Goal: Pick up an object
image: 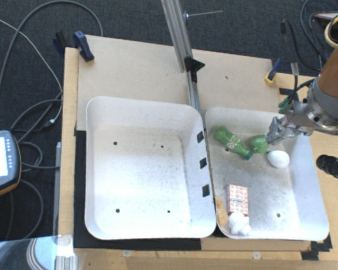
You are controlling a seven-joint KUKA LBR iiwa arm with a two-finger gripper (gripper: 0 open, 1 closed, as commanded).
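End effector (277, 130) was on approach in the right bin (302, 222), just above a green bottle (233, 142) (grip state unreadable); next move needed a centred descent onto it.

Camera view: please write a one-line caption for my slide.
KUKA arm's gripper hovers over the right bin, beside a green bottle, a white egg and a small carton.
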